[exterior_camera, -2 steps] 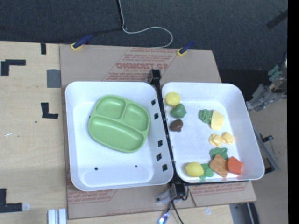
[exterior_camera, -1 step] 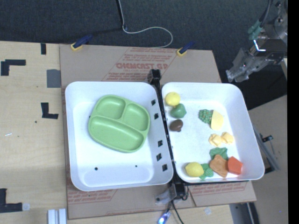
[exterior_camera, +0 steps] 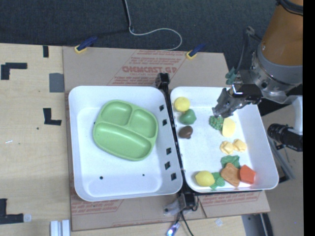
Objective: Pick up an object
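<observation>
over the right bin [exterior_camera: 266, 146], the claw [exterior_camera: 222, 113] hovers above a green piece [exterior_camera: 215, 122], its grip unclear.

A pale wood table [exterior_camera: 29, 146] with black tape marks carries a cardboard sheet [exterior_camera: 142, 68] clamped at its far edge; two white bins [exterior_camera: 83, 181] sit side by side on the cardboard.

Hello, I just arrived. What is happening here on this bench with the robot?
A robot arm reaches from the right into the right bin, which holds small toy foods. Its gripper is low over the upper part of that bin, just above a green broccoli piece and beside a pale yellow piece. No item is seen between its fingers, so nothing looks picked up yet. The left bin holds a green divided plate.
</observation>
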`<state>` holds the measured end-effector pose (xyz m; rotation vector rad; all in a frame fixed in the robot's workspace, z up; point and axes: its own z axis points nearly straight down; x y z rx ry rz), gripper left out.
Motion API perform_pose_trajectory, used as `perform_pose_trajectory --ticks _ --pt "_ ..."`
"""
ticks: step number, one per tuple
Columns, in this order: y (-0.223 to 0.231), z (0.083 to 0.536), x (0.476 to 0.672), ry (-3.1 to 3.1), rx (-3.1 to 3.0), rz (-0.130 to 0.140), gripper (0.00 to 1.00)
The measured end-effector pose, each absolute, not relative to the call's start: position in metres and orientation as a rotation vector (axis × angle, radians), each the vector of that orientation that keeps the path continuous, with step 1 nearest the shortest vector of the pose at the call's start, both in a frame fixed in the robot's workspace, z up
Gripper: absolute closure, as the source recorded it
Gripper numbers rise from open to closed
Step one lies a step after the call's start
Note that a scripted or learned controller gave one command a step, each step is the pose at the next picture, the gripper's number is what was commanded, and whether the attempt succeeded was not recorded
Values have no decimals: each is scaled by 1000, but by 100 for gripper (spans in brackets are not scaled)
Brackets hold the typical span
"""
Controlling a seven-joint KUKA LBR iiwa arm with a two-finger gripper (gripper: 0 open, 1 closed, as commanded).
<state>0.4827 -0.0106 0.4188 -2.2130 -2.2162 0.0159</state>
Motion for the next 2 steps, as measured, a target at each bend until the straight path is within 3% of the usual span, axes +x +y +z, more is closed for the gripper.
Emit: perform_pose_trajectory --ticks 1,2 --pt "56 467 484 -2231 -2213 -3 100" --pt "89 496 484 -2227 -2217 -3 100"
